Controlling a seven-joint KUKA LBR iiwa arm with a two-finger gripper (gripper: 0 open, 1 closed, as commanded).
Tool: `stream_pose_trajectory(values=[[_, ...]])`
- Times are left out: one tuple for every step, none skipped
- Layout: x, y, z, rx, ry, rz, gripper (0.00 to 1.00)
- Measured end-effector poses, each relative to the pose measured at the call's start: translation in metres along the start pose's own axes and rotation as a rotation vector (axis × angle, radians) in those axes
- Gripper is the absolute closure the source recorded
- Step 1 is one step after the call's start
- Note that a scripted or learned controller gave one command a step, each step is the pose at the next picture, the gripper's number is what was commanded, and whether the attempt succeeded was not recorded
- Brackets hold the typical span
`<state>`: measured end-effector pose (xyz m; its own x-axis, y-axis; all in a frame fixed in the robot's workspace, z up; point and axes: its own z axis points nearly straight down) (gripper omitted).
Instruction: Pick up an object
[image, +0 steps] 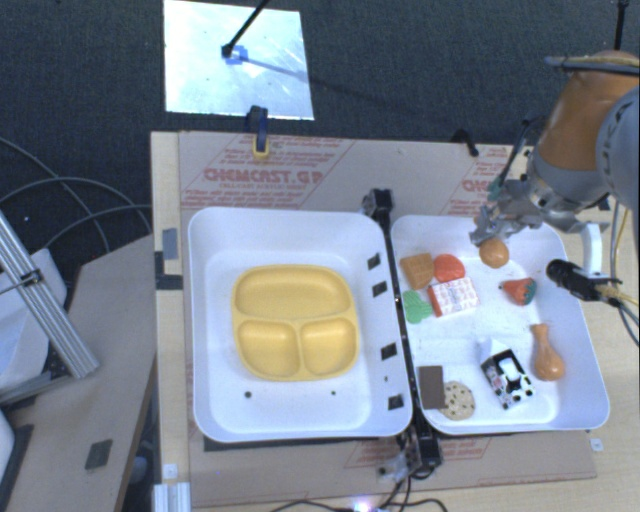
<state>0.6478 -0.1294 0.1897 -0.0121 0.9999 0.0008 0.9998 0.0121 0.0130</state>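
Note:
My gripper (492, 228) hangs over the far side of the right bin (578, 400), at the end of the grey and orange arm coming in from the upper right. A small round orange ball (494, 254) sits directly under its tip, touching or nearly touching it. Whether the ball is gripped is unclear. Other items in this bin are a tan block (417, 268), a red tomato (450, 267), a red-and-white box (454, 297), a green piece (416, 307), a strawberry (518, 291), a drumstick (545, 355), a black-and-white carton (507, 379), a cookie (459, 400) and a brown bar (431, 386).
The left bin (215, 400) holds a yellow divided tray (295, 322). A black fitting (572, 277) juts over the right bin's right rim. A black hinge strip (395, 320) runs between the bins. A shiny metal sheet (238, 58) lies beyond the bench.

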Motion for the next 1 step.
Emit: stream_pose_trajectory(values=[[0.0552, -0.0438, -0.0877, 0.002, 0.000, 0.003, 1.00]])
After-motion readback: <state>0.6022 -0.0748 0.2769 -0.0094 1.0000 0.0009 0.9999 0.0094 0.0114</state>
